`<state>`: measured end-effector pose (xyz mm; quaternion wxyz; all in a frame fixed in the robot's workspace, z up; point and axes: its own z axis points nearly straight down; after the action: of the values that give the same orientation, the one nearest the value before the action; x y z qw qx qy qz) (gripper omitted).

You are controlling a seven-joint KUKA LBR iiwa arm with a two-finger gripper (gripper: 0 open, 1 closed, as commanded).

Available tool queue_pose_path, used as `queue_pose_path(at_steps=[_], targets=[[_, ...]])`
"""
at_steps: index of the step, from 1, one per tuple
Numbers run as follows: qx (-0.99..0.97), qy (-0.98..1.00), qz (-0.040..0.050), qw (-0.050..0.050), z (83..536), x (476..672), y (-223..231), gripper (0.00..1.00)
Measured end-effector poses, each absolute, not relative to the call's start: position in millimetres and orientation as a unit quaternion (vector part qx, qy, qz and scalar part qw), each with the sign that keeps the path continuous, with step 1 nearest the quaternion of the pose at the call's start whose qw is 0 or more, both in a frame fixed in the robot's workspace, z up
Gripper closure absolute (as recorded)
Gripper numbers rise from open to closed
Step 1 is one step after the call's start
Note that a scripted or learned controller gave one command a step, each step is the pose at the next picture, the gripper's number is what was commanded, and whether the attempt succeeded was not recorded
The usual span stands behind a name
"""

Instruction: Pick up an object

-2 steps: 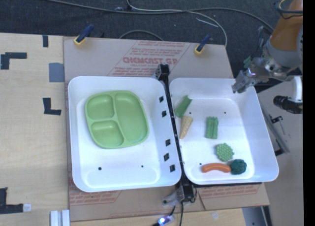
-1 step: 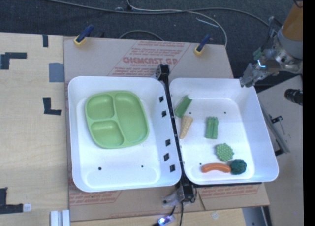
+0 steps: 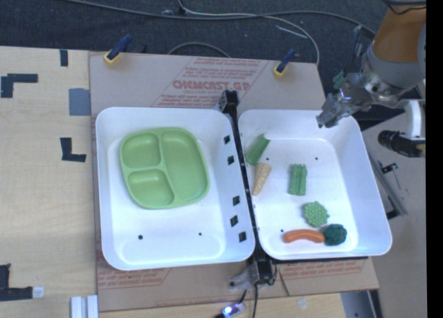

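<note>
Both bins are white: the left bin (image 3: 111,192) and the right bin (image 3: 360,171). In the left one lies a light green plate (image 3: 164,168) with three compartments. In the right one the corn cob (image 3: 261,177) is pale yellow with a green husk, the ridged block (image 3: 297,179) is mid green, the round piece (image 3: 315,213) is light green with a dotted pattern, the sausage (image 3: 303,237) is orange, and the broccoli (image 3: 336,234) is dark green. The cardboard sheet (image 3: 201,81) is brown with red printed letters, held by two clamps (image 3: 118,49) in yellow and blue. The bench (image 3: 41,192) is pale wood with dark marks. The arm (image 3: 401,25) is grey with an orange band.

Bright even light, soft shadows, slightly grainy, mild blur.
</note>
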<state>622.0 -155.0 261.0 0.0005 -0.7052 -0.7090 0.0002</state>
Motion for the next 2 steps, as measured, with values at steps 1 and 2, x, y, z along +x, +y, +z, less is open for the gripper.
queue_pose_path(at_steps=[1, 2], targets=[[-0.705, -0.709, 0.0003, 0.002, 247.5, 621.0, -95.6, 1.00], [-0.705, -0.709, -0.0001, 0.001, 252.5, 613.3, -42.4, 1.00]])
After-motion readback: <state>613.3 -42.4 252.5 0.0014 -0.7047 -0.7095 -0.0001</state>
